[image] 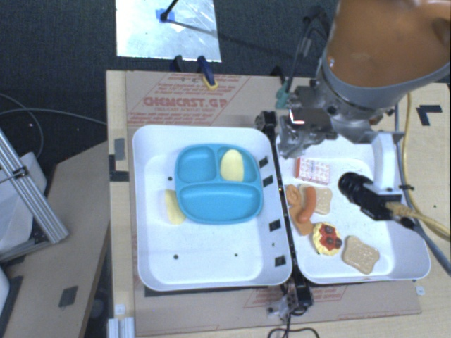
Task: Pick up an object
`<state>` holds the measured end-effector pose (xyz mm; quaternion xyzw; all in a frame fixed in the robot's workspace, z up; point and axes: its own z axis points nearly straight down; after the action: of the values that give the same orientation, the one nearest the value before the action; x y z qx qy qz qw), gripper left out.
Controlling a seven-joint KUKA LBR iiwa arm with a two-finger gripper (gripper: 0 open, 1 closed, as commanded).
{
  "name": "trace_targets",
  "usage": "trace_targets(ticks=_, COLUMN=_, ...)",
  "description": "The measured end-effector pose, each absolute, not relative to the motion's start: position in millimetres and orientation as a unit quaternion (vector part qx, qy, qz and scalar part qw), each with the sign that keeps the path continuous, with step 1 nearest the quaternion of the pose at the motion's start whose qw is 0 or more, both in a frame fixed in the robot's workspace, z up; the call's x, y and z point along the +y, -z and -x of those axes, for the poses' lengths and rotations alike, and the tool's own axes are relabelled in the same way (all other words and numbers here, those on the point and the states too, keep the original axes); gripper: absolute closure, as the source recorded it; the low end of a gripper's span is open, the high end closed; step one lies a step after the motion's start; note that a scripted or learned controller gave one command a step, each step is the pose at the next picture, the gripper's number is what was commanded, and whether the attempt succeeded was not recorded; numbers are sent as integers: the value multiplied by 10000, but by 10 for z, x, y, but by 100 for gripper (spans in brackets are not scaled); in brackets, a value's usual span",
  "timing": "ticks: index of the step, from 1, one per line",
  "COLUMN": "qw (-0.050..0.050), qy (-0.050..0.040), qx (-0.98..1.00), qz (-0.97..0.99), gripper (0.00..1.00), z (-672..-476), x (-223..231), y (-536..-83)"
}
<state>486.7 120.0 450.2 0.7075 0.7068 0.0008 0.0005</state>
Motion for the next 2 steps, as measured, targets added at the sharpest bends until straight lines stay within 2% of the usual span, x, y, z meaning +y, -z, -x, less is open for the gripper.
trace_targets(ticks=1, qw=-17, qy=20, qx=7095, qz=-7047, gripper=100, z=-4861, x=1679, y=-3499)
trace_targets(ticks=2, qw=-9, qy=25, qx=7053, qz=-7089, gripper=100, z=-5106, x=994, y=-2419)
